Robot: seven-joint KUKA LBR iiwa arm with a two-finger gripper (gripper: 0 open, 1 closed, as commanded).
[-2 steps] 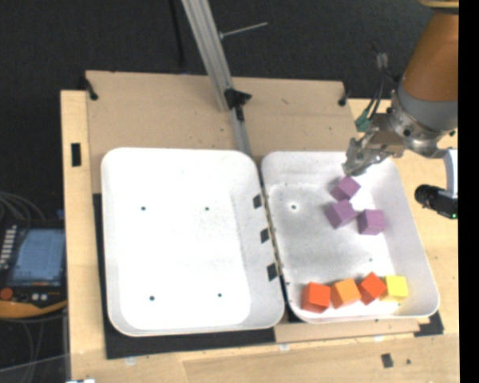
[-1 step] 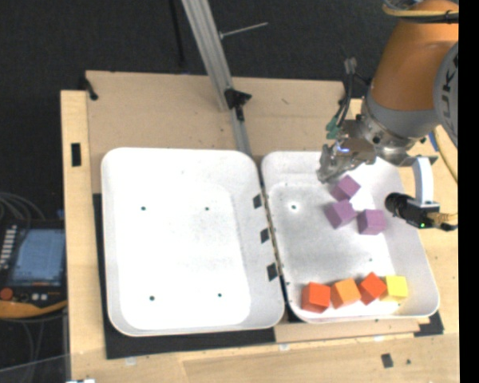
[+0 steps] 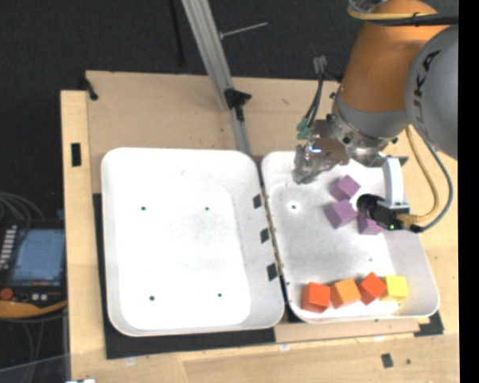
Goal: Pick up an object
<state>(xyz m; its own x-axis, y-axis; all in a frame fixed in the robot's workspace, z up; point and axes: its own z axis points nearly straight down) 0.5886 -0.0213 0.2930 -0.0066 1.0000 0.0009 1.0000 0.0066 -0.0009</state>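
The arm [image 3: 387, 62] reaches in over the right bin [image 3: 303, 246], and its gripper [image 3: 310, 166] hangs above that bin's upper left corner, close to the rim. The fingers are a small, blurred grey shape against the white floor, so whether they stand wide or narrow cannot be told, and nothing can be made out between them.

Taking the gripper as the landmark: the nearest purple block [image 3: 346, 187] lies just to its right and a little toward the camera, apart from it. A second purple block [image 3: 340, 213] sits further toward the camera from the first, nearly touching it. A third purple block [image 3: 369, 225] lies further right again, partly hidden behind a black fitting [image 3: 377, 208] on the arm.

Well apart from the gripper, along the right bin's near edge, four blocks stand in a row: an orange-red block [image 3: 316, 296], an orange block [image 3: 346, 292], a red block [image 3: 373, 286] and a yellow block [image 3: 397, 286], each touching or almost touching its neighbour.

The left bin [image 3: 184, 238] lies beside the gripper's bin, on its far side from the arm.
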